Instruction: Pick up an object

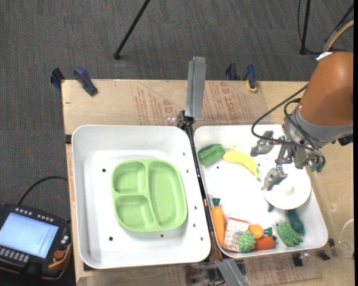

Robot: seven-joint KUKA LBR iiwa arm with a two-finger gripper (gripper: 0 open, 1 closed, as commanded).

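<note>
Camera view: one banana (241, 159), one carrot (218, 219), tool (273, 162) spread, empty.

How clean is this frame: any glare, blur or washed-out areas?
Camera view: even overhead light, soft shadows; the white plate nearly washes out against the right bin; the gripper looks slightly soft; the green tray is crisp, without glare.

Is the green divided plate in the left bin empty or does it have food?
Empty: all three compartments of the green plate show bare green.
</note>
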